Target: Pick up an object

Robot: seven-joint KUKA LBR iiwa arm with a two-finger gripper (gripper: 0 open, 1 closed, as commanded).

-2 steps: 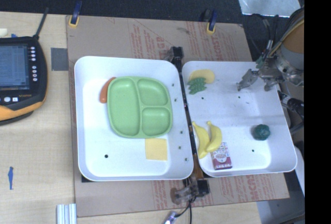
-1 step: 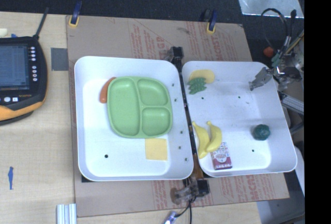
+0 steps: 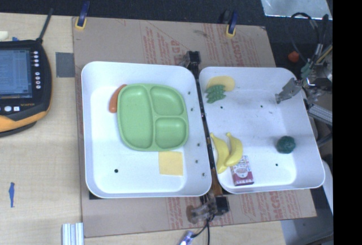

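White bins: two side by side on a cardboard sheet (image 3: pixel 169 40) over the bench (image 3: pixel 39 181), left bin (image 3: pixel 102 181) and right bin (image 3: pixel 305 176) touching along the middle.
Left bin: green tray (image 3: pixel 153 116) with three compartments sits in the middle. An orange-red thing (image 3: pixel 115 99) peeks out from under its left edge, can't tell what it is. Yellow square (image 3: pixel 171 163), flat, just below the tray.
Right bin: bananas (image 3: pixel 227 151) against the left wall, small red and white carton (image 3: pixel 242 172) touching their lower end. Yellow piece (image 3: pixel 223 83) and green leafy thing (image 3: pixel 215 93) up in the top left corner, touching each other. Dark green ball (image 3: pixel 285 145) alone near the right wall, well apart from everything else.
Tool: tool (image 3: pixel 285 93) is at the right bin's upper right edge, grey and tilted. Honestly too small and blurry to call, can't tell if it's spread or pressed together. Nothing visibly pinched in it.
Bench extras: handheld pendant (image 3: pixel 20 85) with a screen at far left, blue clamps (image 3: pixel 82 14) on the cardboard's top edge.
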